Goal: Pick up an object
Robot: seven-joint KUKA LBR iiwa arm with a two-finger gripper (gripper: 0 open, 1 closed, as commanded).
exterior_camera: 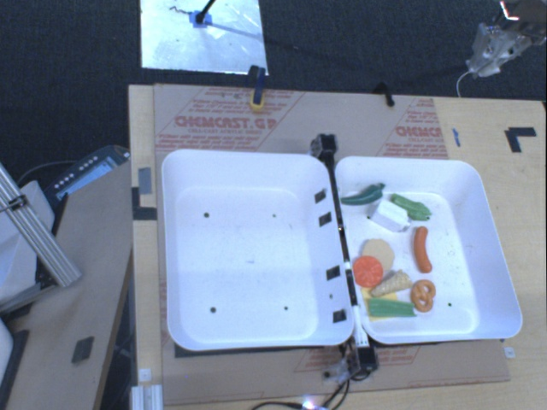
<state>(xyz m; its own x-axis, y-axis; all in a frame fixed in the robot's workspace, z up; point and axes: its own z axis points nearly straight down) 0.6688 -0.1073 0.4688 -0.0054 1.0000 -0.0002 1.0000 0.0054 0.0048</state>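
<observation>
The right bin (491,254) holds several toy foods. A green pepper (363,195), a white block (391,215) and a small green piece (413,206) lie near its back. A red sausage (421,249) lies right of centre. A tan disc (379,251), a red tomato slice (368,271), a pale cone (391,284), a pretzel (422,294) and a green bean (391,308) cluster toward the front left. My gripper (491,51) hangs high at the top right corner, beyond the bench's back edge and far from the bin.
The left bin (248,254) sits beside the right one, joined by a black clipped divider (336,229). A shiny sheet (201,24) lies on the dark floor behind the bench. Grey equipment (34,237) stands at the left.
</observation>
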